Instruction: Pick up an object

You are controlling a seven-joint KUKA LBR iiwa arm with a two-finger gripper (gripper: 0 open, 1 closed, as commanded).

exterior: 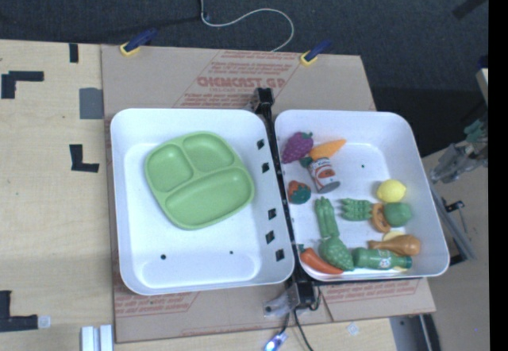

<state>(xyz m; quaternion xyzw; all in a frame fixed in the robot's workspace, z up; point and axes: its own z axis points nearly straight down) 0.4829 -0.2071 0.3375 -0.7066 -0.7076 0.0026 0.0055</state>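
A cardboard sheet [230,83] covers the bench under two white bins. The left bin [135,262] holds a green divided plate [200,179]; the right bin [409,139] holds all the toy food, so whatever gets picked lies there, and nothing is lifted yet. The gripper [459,157] appears as a grey shape at the right edge, outside the right bin's wall; I cannot tell whether it is spread or pressed together. The main risk, in my judgement, is crowding. A green bottle [382,260] lies flat against the near wall with its long axis left to right, touching a brown drumstick [401,244] behind it, so a descent there could hit the wall or pinch two toys at once. A long green vegetable [325,218] runs near to far with some bare floor on its left, which makes it a cleaner target if it is closed on across its width. The purple grapes [298,147] crowd the divider. The carrot [329,148] points up and right, and a small can [323,174] sits just beside it. The yellow lemon [391,190] is round and could roll out of a squeeze.
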